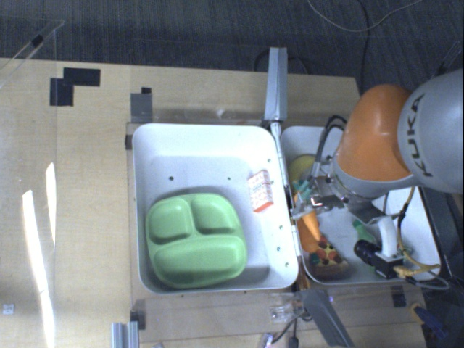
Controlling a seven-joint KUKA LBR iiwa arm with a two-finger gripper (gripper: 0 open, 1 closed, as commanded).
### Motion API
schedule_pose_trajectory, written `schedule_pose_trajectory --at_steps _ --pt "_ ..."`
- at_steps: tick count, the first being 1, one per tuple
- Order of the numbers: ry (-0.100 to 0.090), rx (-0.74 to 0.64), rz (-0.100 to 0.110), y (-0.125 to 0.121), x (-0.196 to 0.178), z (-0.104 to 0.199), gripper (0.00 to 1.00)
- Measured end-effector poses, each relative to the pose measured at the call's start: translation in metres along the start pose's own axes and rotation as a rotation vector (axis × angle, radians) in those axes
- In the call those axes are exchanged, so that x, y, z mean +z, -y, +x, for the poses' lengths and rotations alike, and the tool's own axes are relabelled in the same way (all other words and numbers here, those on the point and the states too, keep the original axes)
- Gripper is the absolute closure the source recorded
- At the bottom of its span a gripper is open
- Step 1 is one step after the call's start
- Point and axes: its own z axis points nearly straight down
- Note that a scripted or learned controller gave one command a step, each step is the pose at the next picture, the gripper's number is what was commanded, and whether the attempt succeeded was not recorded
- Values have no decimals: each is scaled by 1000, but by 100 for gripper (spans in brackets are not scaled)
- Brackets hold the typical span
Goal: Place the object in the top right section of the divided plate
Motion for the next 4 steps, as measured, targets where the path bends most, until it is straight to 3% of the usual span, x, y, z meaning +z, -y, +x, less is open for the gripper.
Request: schedule_pose_trajectory --at_steps 1,2,3,4 --pt "0 35 -1 22 -1 -26 100" --pt "0 -32 -2 -77 -16 38 100" --pt "0 84 -1 15 0 12 100" --pt "1 43 -2 -67 -1 -15 100"
